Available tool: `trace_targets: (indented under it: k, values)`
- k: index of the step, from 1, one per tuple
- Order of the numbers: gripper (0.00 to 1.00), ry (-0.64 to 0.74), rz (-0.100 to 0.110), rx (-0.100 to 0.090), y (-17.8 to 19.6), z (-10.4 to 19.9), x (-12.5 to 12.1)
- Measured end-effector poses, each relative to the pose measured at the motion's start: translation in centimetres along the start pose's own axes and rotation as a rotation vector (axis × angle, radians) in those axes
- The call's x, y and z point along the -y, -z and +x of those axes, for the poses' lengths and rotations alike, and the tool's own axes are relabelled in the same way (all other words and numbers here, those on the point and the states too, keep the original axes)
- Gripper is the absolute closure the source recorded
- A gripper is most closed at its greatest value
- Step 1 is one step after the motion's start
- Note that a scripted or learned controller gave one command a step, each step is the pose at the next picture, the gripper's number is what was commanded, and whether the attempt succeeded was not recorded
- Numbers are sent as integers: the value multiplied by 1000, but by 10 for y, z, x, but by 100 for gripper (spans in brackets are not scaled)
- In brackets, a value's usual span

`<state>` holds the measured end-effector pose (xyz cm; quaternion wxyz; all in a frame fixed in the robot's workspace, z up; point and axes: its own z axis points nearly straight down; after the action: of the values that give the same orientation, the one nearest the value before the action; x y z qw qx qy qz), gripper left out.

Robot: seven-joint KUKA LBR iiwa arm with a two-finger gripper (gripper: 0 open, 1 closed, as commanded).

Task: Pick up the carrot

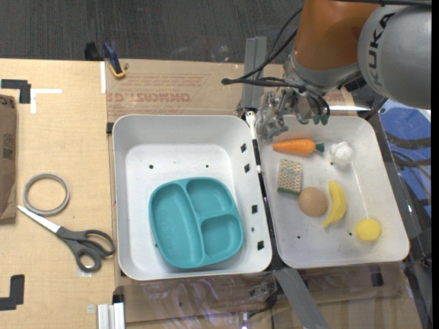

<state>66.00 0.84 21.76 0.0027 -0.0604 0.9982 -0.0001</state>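
Nearest of all, at the lower left of the table (62,279), lie grey-handled scissors (68,238) with a roll of tape (46,193) just above them. Beyond these, the left bin (130,142) holds a teal divided plate (197,221) toward its front. Alongside it, the right bin (384,249) has a yellow lemon (368,229) near its front right corner, then a banana (335,203) and a tan round fruit (313,201) touching or nearly touching each other, and a pale waffle-patterned sponge (290,177) just left of them. Farther back lies the carrot (295,146), orange, on its side with its green end pointing right, and a small white object (341,154) just right of it. Behind the carrot, at the bin's back edge, hangs the jaws (291,112) under the arm (343,29); whether they are spread or pressed together I cannot tell among the cables. They sit just above the carrot in the view, with nothing seen between them.
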Motion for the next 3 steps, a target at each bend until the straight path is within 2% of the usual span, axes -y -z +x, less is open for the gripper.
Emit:
trace_targets:
  k: [1,2,3]
  values:
    - [100,95,-1,-3,24,69,-39]
    - [100,130,-1,-2,-1,45,-41]
    - [100,-71,0,-5,-25,111,-52]
